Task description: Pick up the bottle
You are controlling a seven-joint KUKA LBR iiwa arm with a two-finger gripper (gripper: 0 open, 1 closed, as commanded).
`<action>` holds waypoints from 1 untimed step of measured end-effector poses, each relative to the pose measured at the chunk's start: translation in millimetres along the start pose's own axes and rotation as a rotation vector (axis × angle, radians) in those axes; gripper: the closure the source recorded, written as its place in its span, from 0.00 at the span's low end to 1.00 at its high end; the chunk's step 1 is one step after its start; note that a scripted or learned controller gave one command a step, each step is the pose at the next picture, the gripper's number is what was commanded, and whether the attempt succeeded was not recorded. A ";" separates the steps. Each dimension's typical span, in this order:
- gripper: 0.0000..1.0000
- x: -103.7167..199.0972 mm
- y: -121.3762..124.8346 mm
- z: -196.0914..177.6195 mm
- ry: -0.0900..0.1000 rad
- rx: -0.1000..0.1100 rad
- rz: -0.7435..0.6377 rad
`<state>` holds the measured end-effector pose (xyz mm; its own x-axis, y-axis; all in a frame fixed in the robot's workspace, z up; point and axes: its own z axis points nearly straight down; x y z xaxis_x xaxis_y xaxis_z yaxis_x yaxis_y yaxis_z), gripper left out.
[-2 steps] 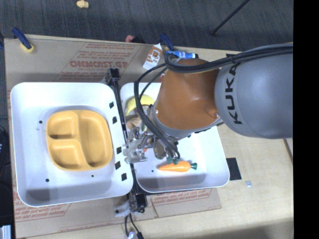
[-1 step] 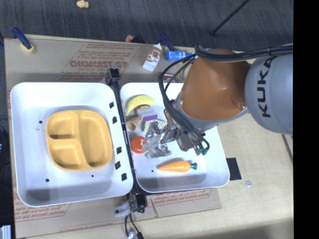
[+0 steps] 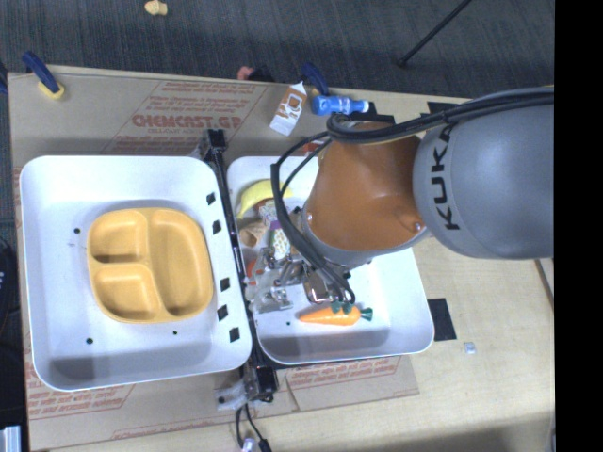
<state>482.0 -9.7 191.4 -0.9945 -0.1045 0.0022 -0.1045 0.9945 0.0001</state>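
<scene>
Grey arm (image 3: 490, 182) overhangs the right bin (image 3: 405, 323) on the cardboard-covered bench (image 3: 170, 111) — gripper (image 3: 283, 281) state unreadable.

A: What sits in the left bin (image 3: 38, 252)?

B: A yellow tray (image 3: 149, 262) with three compartments, lying flat in the middle of it.

A: And the right bin (image 3: 400, 332)?

B: A toy carrot (image 3: 332, 316) with a green top lies near its front edge. A yellow rounded thing (image 3: 252, 196) shows by the back left corner; I cannot tell what it is.

A: Anything on the bench (image 3: 490, 384) itself?

B: Blue clamps (image 3: 42, 75) at the back edge, a small carton (image 3: 288, 109) behind the right bin, and printed cardboard (image 3: 184, 116) under both bins.
</scene>
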 end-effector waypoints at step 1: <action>1.00 -9.0 -100.0 -22.8 -0.002 0.001 -0.241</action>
